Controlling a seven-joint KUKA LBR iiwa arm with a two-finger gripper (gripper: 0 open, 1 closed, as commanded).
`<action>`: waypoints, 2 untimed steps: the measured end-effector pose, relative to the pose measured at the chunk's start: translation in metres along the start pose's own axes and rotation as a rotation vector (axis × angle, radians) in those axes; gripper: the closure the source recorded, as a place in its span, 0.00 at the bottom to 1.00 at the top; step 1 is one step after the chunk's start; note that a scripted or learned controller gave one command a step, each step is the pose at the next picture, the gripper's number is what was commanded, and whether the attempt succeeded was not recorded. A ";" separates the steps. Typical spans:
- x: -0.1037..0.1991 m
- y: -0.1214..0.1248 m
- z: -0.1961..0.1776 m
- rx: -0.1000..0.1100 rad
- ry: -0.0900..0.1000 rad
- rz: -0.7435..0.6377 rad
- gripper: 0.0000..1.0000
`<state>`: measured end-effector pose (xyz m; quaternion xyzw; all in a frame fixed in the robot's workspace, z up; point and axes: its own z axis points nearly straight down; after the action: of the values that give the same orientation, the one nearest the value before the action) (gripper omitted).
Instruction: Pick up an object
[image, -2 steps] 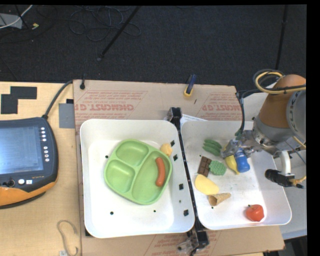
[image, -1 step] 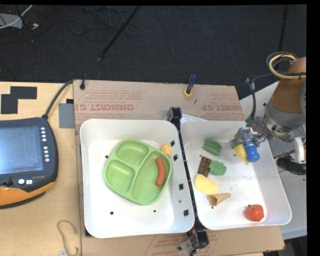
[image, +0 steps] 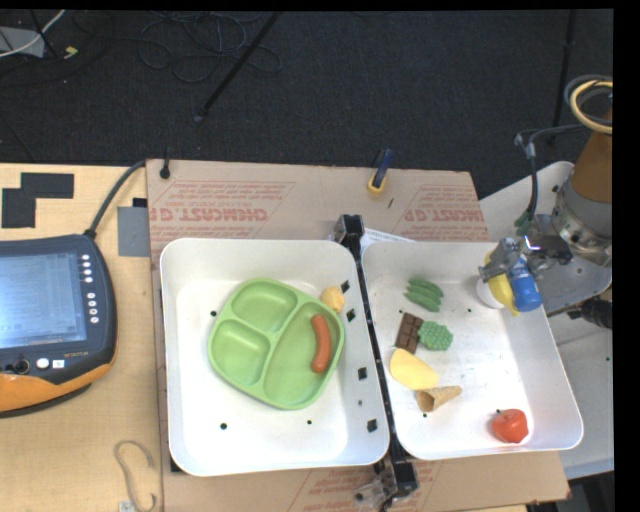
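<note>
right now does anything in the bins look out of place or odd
Mostly tidy. The green plate sits askew in the left bin, with a sausage in one compartment and a yellowish piece resting just off its rim.

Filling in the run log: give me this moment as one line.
gripper: over right bin top-right edge | hotdog: on green tray, left bin | tomato: right bin, near corner

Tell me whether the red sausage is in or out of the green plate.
In. The red sausage lies inside the right compartment of the green divided plastic plate, within the left white bin.
</note>
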<state>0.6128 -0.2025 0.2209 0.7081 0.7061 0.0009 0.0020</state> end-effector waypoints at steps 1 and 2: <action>0.000 0.000 -0.007 0.005 0.002 -0.003 1.00; 0.034 -0.036 -0.016 0.008 0.004 -0.006 1.00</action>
<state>0.5765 -0.1684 0.2368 0.7061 0.7081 -0.0007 -0.0024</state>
